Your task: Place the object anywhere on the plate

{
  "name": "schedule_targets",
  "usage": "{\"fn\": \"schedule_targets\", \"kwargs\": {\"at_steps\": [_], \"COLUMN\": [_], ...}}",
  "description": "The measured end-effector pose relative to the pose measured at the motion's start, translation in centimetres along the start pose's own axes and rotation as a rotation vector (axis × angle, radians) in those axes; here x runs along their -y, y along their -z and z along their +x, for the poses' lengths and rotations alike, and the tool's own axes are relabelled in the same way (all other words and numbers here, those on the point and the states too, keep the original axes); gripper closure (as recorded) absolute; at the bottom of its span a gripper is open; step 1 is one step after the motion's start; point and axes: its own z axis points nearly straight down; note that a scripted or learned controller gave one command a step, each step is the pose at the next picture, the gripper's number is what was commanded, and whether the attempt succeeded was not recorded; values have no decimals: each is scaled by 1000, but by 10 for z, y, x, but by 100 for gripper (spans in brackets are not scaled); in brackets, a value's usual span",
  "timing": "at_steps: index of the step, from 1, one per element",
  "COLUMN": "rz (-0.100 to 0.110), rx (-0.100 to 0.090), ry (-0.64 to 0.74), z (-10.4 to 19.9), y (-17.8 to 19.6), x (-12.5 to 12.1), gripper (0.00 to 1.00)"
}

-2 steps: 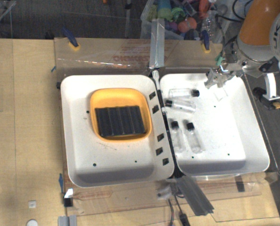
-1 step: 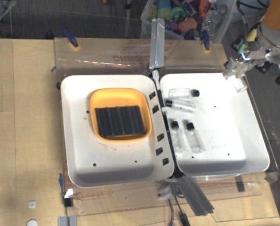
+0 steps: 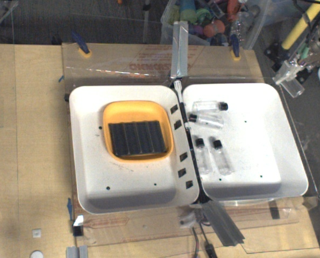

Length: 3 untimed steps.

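Note:
An orange square plate (image 3: 135, 108) sits in the left white bin (image 3: 90, 168), toward its back. A black ridged rectangular object (image 3: 137, 137) lies flat on the plate, covering its middle and front. The right white bin (image 3: 259, 138) holds several clear vials with black caps. Two lie near its back left (image 3: 209, 107), and two lie side by side along its left wall (image 3: 220, 156).
A strip with black tabs (image 3: 182, 141) runs between the two bins. Behind the bench stands a clear tub of colourful toys (image 3: 219, 7). A yellow tube (image 3: 305, 23) and a clear plastic piece (image 3: 290, 79) hang at the upper right, beyond the right bin.

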Motion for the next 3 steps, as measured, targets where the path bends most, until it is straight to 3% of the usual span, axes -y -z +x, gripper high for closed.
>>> {"fn": "schedule_targets", "kwargs": {"at_steps": [1,2,3], "rz": [-2,-3,0], "rx": [1,2,-2], "ry": [254,544,649], "z": [-20,-19,-17], "y": [46,135,135], "x": [7,6,11], "gripper": [100,100,100]}}
